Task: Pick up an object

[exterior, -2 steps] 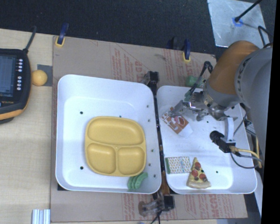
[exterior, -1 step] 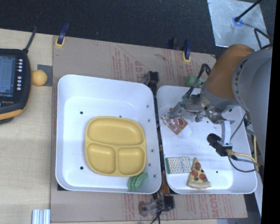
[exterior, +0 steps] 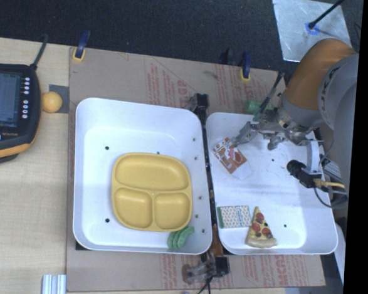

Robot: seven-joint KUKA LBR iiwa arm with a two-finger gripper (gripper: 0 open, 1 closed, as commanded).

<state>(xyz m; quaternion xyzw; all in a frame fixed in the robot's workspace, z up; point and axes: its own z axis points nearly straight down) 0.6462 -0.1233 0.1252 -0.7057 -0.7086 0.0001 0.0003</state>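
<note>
In the right bin (exterior: 315, 247), a red and white packet (exterior: 229, 156) lies near the left wall. A green patterned square (exterior: 234, 216) and a toy pizza slice (exterior: 261, 230) rest side by side near the front wall. My gripper (exterior: 240, 140) hangs over the bin's back left part, its tip just right of and above the packet. I see nothing held in it. The left bin (exterior: 97, 131) holds a yellow divided plate (exterior: 151, 191) and a small green toy (exterior: 179, 238) at its front right corner.
A teach pendant (exterior: 7, 113) and an orange ball (exterior: 51, 101) lie on the bench left of the bins. A small green object (exterior: 253, 107) sits just behind the right bin. Clamps (exterior: 245, 64) hold the cardboard underlay at the back edge.
</note>
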